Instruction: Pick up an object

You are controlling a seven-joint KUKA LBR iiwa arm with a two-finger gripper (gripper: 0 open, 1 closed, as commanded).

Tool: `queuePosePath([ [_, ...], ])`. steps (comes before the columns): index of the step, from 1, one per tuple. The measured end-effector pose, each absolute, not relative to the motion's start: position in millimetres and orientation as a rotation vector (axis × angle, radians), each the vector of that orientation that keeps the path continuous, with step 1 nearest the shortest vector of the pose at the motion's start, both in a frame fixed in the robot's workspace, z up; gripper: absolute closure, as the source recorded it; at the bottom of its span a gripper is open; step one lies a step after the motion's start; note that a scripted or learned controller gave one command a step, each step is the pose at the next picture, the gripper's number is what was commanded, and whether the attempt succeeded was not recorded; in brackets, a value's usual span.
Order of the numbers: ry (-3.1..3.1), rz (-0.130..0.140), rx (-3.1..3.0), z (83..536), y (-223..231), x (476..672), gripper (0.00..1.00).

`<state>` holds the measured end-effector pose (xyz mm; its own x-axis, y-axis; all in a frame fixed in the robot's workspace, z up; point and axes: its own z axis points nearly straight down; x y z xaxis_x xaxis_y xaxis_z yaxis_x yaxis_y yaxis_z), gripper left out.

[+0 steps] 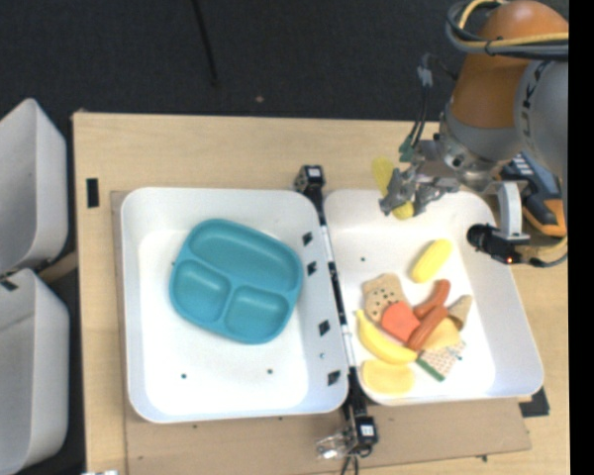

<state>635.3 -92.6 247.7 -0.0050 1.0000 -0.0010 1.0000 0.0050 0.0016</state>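
Observation:
My gripper hangs over the far edge of the right bin, below the orange-banded wrist. A yellow object sits between its fingers, one end poking out to the upper left and the other showing just below the fingertips. Lower in the same bin lies a heap of toy food: a yellow oval piece, a brown cracker, a red sausage, an orange block, a banana and a pale yellow slice.
The left bin holds a teal divided plate. A black-clipped divider runs between the bins. White shapes stand off the bench's left side. A black sensor juts over the right bin's far right rim.

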Motion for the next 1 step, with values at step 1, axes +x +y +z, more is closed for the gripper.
queuePosePath([
  [1,2.22,-0.003,2.222,247.0,-94.6,620.2,1.0],
])
